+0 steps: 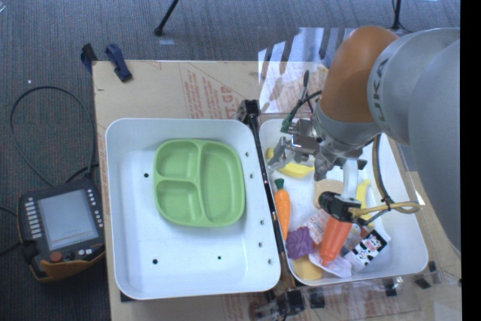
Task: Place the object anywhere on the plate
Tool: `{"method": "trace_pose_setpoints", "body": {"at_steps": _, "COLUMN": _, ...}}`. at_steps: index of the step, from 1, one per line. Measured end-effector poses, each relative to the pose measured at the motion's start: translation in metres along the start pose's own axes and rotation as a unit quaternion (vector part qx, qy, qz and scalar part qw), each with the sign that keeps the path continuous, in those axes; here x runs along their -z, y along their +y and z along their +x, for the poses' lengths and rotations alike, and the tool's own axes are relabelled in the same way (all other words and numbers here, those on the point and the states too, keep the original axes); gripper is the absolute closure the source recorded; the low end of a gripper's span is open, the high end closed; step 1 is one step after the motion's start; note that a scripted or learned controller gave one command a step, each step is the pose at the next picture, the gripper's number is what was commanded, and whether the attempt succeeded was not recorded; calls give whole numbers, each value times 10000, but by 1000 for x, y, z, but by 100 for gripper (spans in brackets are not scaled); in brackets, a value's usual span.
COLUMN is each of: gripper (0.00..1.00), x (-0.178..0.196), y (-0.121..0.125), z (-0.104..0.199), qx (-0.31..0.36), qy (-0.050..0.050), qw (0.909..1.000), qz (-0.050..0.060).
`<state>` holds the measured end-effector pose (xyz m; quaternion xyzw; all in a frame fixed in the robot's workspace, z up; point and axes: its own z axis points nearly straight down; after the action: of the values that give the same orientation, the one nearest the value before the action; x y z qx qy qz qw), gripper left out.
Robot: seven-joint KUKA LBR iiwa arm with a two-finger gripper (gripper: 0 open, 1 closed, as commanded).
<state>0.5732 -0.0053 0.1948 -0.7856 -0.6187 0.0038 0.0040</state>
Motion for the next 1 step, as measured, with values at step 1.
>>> {"method": "trace_pose_setpoints", "body": {"at_steps": 1, "gripper": 0, "x": 0, "y": 0, "z": 0, "qx": 0, "qy": 0, "qw": 10000, "qz": 0}}
